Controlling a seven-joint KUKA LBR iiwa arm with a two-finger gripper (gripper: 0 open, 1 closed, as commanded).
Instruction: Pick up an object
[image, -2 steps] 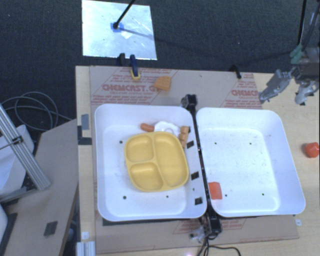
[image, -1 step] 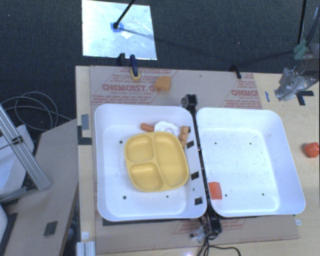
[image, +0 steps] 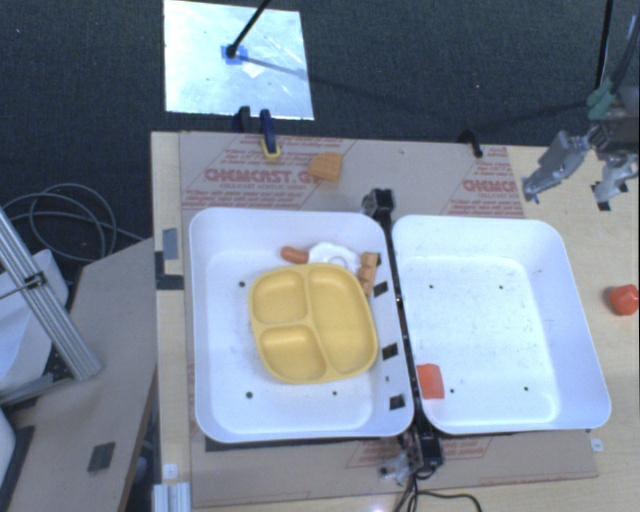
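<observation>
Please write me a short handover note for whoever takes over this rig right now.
Gripper: at the view's upper right, above the bench beyond the right bin, holding nothing.
Left bin: yellow divided plate, with an orange sausage-like piece, a white item and a small tan piece at its far edge.
Right bin: one orange block near its front left corner.
Done: nothing picked yet.
Left: choose an object, descend, grasp, lift.

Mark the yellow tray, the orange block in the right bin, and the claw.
yellow tray (image: 312, 325): camera view, centre divider.
orange block (image: 430, 380): camera view, top face.
claw (image: 572, 168): camera view, between fingertips.
</observation>
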